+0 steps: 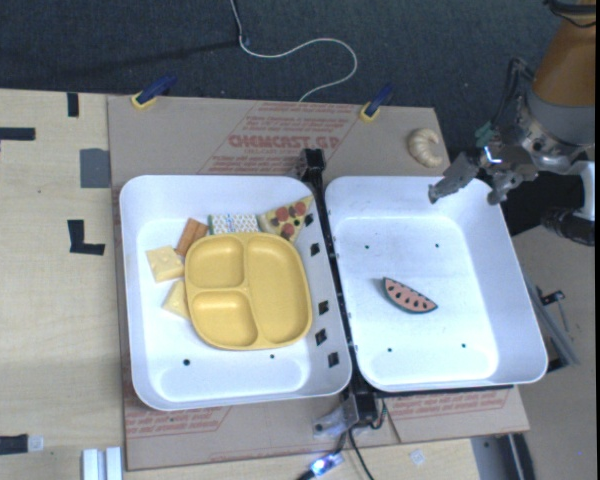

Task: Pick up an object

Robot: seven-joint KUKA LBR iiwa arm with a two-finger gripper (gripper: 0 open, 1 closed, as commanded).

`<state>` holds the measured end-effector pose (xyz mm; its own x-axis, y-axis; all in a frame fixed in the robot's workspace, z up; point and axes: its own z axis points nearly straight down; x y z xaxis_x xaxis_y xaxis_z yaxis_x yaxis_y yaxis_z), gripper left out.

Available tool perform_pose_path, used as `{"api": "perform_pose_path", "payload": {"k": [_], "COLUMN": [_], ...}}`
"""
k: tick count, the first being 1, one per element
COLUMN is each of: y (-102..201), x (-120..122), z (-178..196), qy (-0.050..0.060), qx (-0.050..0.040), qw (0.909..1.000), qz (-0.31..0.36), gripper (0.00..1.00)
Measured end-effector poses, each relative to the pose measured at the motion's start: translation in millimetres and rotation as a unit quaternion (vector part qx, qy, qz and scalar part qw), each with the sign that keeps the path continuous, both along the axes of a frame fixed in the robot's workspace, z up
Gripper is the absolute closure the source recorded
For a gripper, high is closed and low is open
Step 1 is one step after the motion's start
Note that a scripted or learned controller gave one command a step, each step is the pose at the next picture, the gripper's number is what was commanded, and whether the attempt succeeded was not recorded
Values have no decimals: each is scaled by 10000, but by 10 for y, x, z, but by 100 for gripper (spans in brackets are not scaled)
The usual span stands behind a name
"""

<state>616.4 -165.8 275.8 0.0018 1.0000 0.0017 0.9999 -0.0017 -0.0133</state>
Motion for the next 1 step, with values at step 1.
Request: {"api": "perform_pose_path", "payload": {"k": [1], "y": [2], "x": [19], "z": [75], "qy": [-59], "qx": [-11], "qw": [10000], "qz": [14], "gripper": [0]}}
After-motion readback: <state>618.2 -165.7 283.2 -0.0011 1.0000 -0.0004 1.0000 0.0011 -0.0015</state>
